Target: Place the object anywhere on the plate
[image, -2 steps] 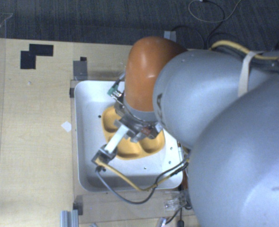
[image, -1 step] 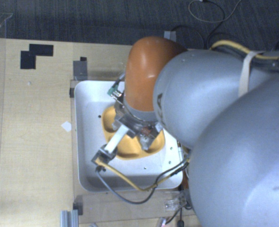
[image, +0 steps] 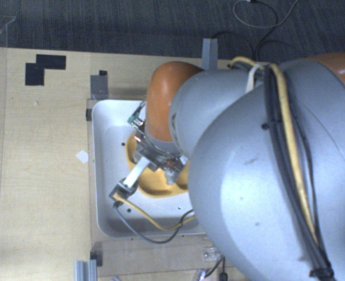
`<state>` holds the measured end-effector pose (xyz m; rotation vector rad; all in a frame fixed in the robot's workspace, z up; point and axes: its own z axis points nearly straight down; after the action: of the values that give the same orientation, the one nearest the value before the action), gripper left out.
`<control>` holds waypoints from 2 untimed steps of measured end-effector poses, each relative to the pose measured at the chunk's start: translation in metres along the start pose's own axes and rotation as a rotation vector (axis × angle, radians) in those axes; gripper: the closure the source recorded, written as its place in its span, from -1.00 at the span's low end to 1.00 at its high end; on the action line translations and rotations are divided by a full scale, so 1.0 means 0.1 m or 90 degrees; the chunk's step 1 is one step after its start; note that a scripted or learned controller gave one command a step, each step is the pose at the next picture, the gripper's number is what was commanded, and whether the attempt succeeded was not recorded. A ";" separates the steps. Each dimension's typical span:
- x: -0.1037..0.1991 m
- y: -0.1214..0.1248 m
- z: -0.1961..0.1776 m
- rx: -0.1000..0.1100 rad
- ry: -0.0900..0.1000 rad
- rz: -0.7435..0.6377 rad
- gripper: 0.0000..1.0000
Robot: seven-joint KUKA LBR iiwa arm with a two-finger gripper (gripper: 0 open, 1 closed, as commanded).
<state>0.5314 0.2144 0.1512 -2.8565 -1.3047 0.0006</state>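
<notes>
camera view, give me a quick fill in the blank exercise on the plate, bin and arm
The plate is ____ in colour.
It lies in a shallow ____ bin.
The arm reaches in from the view's ____.
The band above its wrist is ____.
Missing words: yellow, white, right, orange.

The arm (image: 266, 174) covers most of the yellow plate (image: 153, 187).

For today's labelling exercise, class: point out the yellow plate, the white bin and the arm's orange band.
yellow plate (image: 153, 187): camera view, bare lower part.
white bin (image: 109, 134): camera view, bare floor at left.
orange band (image: 162, 92): camera view, its rounded top.
</notes>
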 end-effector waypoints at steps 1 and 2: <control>0.44 0.62 0.38 -0.006 0.006 -0.048 -1.00; 0.06 1.34 0.58 -0.003 0.011 -0.063 -1.00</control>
<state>0.6363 0.1309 0.0935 -2.7861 -1.4439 -0.0269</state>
